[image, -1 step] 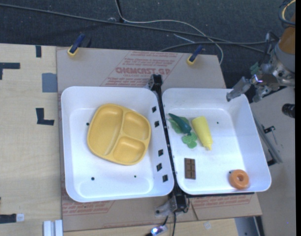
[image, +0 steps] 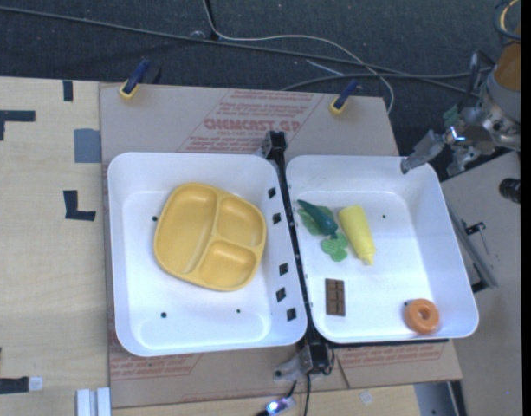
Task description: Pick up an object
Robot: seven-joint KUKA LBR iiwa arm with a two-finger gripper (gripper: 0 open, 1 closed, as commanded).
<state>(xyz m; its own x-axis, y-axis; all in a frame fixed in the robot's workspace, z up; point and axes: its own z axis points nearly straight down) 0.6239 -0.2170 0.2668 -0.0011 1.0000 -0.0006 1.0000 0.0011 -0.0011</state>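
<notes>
The right bin [image: 438, 232] holds several small objects. A teal-green toy [image: 316, 218] lies near its left wall, with a small light-green piece [image: 336, 250] just below it. Beside them is a yellow bottle-shaped toy [image: 358, 232]. A brown chocolate bar [image: 335, 297] lies near the front, and an orange donut [image: 422, 315] sits in the front right corner. My gripper [image: 438, 150] hangs over the bin's far right corner, well away from every object, with nothing visibly in it.
The left bin [image: 131, 258] holds a yellow divided plate [image: 210, 236]. A black divider [image: 287, 232] runs between the bins. Cables cross the dark floor at the back, and two clamps [image: 135, 81] grip the cardboard sheet under the bins.
</notes>
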